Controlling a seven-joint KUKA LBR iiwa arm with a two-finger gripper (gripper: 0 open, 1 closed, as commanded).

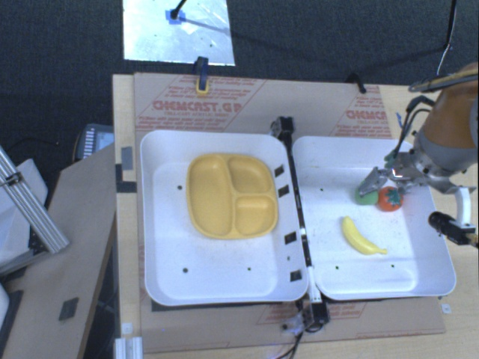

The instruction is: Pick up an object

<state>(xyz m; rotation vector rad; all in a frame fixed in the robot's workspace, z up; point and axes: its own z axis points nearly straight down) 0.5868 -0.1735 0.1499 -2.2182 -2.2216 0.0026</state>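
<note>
My gripper [389, 183] hangs over the upper right part of the right bin [426, 279], its fingers spread open. Right under it, touching the fingertips' lower edge, sits a small red tomato [389, 200] with a green top. A bit of green [366, 194] shows beside the left finger [372, 181]; I cannot tell what it belongs to. Nothing is lifted between the fingers. A yellow banana [362, 237] lies on the bin floor, down and left of the tomato.
The left bin [168, 275] holds a yellow divided plate [230, 195] at its middle. A black divider strip [293, 200] with clips runs between the bins. The grey and orange arm [453, 122] comes in from the right above the right bin's far corner.
</note>
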